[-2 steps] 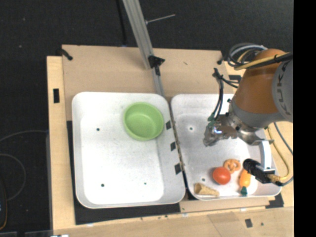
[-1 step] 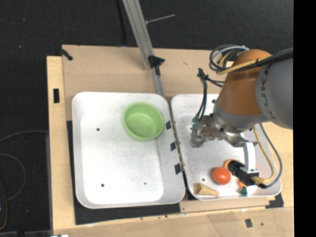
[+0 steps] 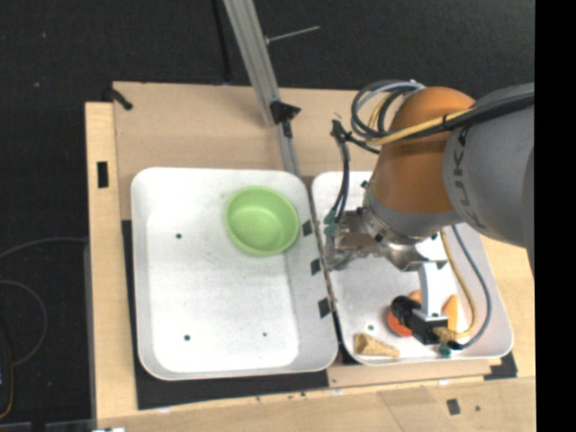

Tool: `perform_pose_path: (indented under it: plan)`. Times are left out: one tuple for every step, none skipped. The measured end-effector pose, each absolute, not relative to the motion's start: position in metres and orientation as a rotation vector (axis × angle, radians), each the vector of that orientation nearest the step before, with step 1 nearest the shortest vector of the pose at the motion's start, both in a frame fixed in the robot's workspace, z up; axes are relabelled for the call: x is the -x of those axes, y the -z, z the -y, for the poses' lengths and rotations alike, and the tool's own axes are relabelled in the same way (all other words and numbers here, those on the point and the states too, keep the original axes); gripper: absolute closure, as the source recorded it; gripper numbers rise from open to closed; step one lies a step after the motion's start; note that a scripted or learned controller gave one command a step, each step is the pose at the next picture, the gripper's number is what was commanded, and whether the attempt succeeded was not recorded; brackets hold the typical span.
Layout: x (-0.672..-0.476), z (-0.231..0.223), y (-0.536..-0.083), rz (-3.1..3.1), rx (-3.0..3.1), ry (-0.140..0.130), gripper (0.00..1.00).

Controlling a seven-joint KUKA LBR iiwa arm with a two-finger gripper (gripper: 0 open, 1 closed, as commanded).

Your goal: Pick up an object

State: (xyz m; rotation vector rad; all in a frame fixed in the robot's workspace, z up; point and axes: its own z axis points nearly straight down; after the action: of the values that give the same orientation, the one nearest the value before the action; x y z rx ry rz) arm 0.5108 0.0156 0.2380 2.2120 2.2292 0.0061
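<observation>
Pale bench point(image 3: 189, 124) bears two white bins point(image 3: 207, 313); a green bowl point(image 3: 262, 221) lies in one; the gripper point(image 3: 333, 244) hangs just right of the bowl, its opening impossible to judge; better to centre over the bowl's rim before closing.

Two bins point(image 3: 207, 318), one bowl point(image 3: 261, 221), one wedge point(image 3: 376, 346)
</observation>
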Motion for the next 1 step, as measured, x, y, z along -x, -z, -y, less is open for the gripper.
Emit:
perform_pose_path:
  plan:
    - [-0.4930, -0.0642, -0.2370, -2.232, -2.214, -0.002, 1.00]
